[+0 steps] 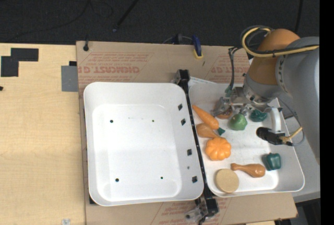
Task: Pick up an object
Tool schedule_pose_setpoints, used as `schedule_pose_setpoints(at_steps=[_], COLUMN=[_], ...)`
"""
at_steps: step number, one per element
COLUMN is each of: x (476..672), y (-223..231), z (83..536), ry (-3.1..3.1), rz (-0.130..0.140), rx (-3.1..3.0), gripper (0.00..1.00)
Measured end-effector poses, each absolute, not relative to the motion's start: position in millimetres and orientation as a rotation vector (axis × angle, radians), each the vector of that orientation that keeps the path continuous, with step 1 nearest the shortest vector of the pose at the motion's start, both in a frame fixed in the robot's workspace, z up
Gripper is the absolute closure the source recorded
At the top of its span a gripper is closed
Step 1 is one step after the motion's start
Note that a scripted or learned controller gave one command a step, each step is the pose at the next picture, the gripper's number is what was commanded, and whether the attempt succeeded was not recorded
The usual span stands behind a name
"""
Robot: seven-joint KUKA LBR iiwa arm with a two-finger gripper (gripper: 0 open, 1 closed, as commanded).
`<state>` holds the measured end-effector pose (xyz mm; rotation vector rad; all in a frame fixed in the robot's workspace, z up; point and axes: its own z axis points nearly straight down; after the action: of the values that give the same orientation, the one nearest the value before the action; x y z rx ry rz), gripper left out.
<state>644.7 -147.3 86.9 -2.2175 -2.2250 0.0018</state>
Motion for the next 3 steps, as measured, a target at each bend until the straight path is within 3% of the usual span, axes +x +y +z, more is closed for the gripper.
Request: schedule_pose_setpoints(at_steps=[1, 2, 3], x=[643.6, 602.1, 645.3], y=[-109.4, -114.5, -84.7], z=[87.4, 88.0, 87.6], ry=[-2.222, -2.219, -2.224], rz=[0.003, 0.005, -0.001], rx=[-2.218, -2.223, -2.218], gripper=[0.00, 0.00, 0.00])
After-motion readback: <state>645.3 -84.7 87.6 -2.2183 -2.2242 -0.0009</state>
